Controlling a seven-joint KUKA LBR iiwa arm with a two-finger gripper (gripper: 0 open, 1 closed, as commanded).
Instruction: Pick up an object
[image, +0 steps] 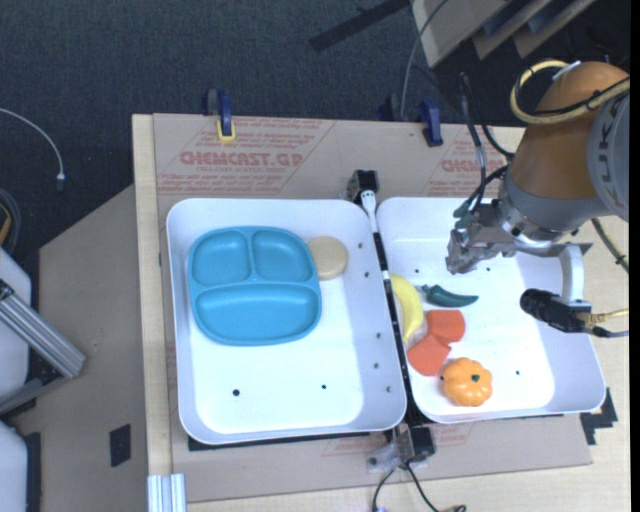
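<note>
My gripper (462, 262) hangs over the upper middle of the right bin (570, 390), pointing down. Just below it lies a dark green pepper (450, 295). A yellow banana (406, 306) lies along the bin's left wall. Beside it sit a red piece (446, 324) and an orange-red slice (429, 354). An orange pumpkin (467, 381) rests near the bin's front edge. Nothing shows between the gripper's tips.
The left bin (300, 400) holds a blue divided plate (254, 284) and a beige round cookie (328, 257) at its upper right. A black cylinder (550, 308) on the arm juts over the right bin's right side. Clamps hold the board's far edge.
</note>
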